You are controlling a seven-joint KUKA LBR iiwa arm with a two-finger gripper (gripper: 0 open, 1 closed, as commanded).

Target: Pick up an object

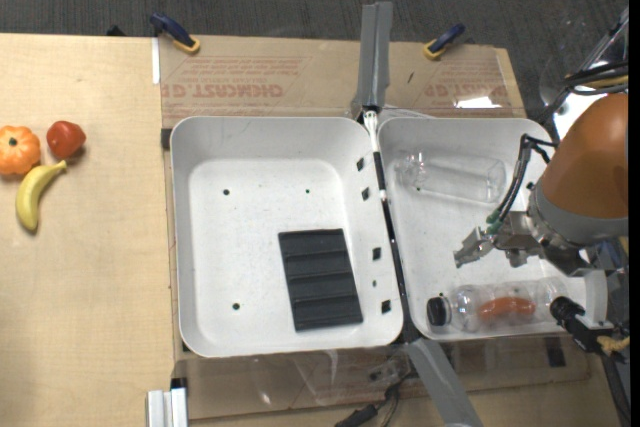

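Observation:
In the right bin (560,137), a clear plastic bottle (490,308) with a black cap and something orange inside lies along the near wall. A clear plastic tumbler (452,178) lies on its side toward the far wall. My gripper (478,246) hangs over the middle of this bin, between the two clear items and just above the bottle. A black ribbed block (319,279) lies flat in the left bin (200,215), toward its near right corner.
A divider wall (380,215) separates the two bins. Toy fruit sits on the wooden bench at far left: an orange (16,151), a red apple (65,139) and a banana (34,196). Two clamps (174,31) hold cardboard behind the bins.

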